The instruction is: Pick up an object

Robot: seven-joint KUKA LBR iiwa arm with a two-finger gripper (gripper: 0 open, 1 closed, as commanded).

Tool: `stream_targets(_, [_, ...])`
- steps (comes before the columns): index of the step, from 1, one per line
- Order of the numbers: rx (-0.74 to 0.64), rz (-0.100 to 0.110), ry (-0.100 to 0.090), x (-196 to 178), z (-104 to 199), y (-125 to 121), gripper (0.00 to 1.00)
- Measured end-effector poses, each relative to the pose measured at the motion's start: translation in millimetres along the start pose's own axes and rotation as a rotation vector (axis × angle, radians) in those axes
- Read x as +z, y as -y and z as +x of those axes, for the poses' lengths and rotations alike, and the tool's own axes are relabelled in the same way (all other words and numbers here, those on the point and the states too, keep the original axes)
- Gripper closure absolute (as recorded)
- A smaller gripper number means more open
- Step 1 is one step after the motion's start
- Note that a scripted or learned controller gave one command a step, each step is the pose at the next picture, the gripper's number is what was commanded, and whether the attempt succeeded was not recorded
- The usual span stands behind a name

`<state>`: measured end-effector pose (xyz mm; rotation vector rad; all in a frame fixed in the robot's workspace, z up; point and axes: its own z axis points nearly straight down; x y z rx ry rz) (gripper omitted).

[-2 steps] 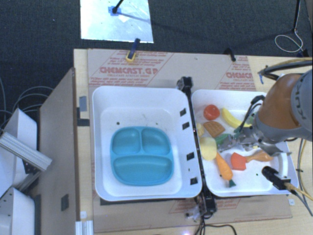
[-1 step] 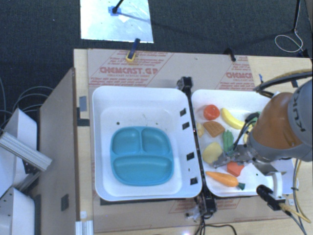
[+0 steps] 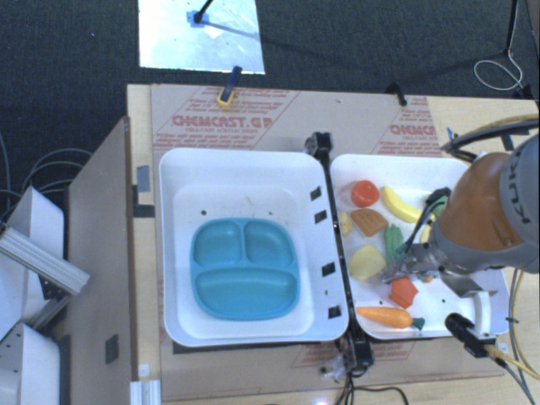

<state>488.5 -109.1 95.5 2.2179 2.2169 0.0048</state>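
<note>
The right bin (image 3: 439, 169) holds several toy foods: a red tomato (image 3: 364, 193), a yellow banana (image 3: 400, 203), a brown biscuit-like piece (image 3: 369, 221), a green vegetable (image 3: 394, 241), a pale yellow fruit (image 3: 366, 262), a red piece (image 3: 403, 293) and an orange carrot (image 3: 385, 315). My gripper (image 3: 403, 270) is low inside this bin, its tip between the green vegetable and the red piece, right of the pale yellow fruit. The wrist hides part of the bin's right side.
The left bin (image 3: 179, 184) carries a blue divided plate (image 3: 245, 267). A black divider with clips (image 3: 331, 234) runs between the bins. Cables (image 3: 498, 72) hang at the upper right, and a yellow cable (image 3: 506, 357) sits at the lower right.
</note>
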Motion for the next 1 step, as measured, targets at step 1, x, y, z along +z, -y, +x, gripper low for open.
stream_targets(1, [-0.014,-0.004,-0.005,-94.2,87.5,-1.1,1.00])
